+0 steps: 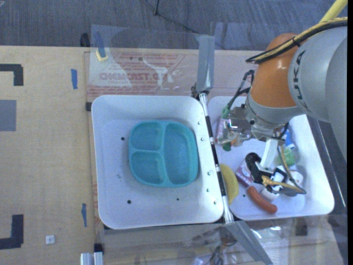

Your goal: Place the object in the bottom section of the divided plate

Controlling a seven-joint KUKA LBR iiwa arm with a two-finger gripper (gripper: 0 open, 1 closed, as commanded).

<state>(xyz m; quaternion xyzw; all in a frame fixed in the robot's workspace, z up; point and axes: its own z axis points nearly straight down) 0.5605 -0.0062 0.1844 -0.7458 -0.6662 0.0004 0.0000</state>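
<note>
The teal divided plate (pixel 164 153) lies in the left bin (pixel 105 126), with two small sections on its left and one long section on its right; nothing is in any of them. My gripper (pixel 278 183) hangs low over the right bin (pixel 317 164), down among a heap of small objects, far right of the plate. A yellow banana (pixel 230 182) lies along that bin's left wall. A red sausage (pixel 261 199) rests near its front edge, just below the gripper. A green item (pixel 287 156) sits beside the wrist.
A pink and purple piece (pixel 242 175) lies next to the banana. Small colourful items (pixel 225 139) sit at the right bin's upper left. The bins' shared wall (pixel 212 159) runs between the plate and the gripper. The arm's orange band (pixel 276 70) looms over the right bin.
</note>
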